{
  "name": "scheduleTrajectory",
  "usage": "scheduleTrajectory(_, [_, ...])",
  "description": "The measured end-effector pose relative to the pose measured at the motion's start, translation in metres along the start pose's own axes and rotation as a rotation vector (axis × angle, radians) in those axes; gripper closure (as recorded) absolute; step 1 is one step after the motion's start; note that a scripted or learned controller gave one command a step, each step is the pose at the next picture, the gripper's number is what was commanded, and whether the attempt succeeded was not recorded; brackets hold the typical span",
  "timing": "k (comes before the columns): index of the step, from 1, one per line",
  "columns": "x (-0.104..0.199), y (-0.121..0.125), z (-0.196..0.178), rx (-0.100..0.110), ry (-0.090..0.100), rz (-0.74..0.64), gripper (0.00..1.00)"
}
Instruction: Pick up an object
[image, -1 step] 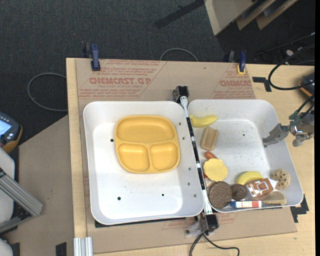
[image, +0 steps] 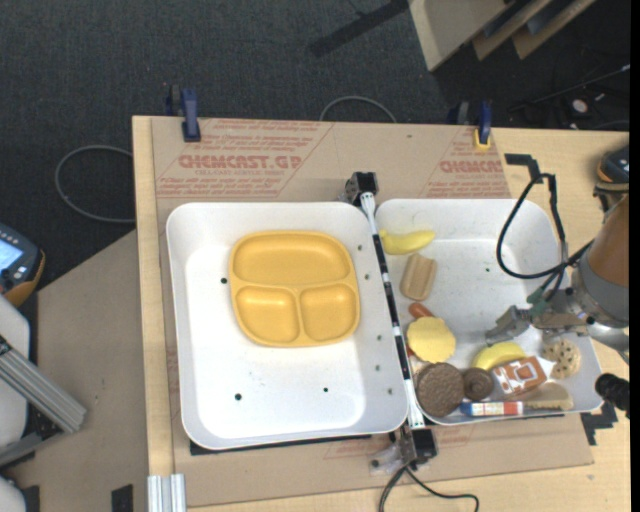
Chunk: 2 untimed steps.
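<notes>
The gripper (image: 520, 322) hangs low over the right bin (image: 470, 225), just above a yellow banana-shaped toy (image: 500, 355); its jaw state cannot be told. A yellow divided tray (image: 295, 287) sits in the left bin (image: 200, 330).

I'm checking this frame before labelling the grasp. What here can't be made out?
- Gripper, camera view: too small and dark to read its state.
- Arm: cut off by the right edge.
- Marker: far end hidden under the orange box.
- Box print: too small to read.
- Cookie: blurred, partly behind the gripper body.
</notes>
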<state>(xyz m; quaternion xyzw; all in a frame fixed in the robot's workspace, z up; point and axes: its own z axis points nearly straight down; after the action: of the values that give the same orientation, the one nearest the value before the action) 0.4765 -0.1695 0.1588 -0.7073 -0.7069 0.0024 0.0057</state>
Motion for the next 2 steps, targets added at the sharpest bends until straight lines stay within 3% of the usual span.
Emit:
scheduleTrajectory(1, [0.004,0.003,0.078,-0.01,-0.005,-0.001,0.0])
scheduleTrajectory(2, [-0.045,0.075,0.072,-0.015,-0.005,-0.003,0.0])
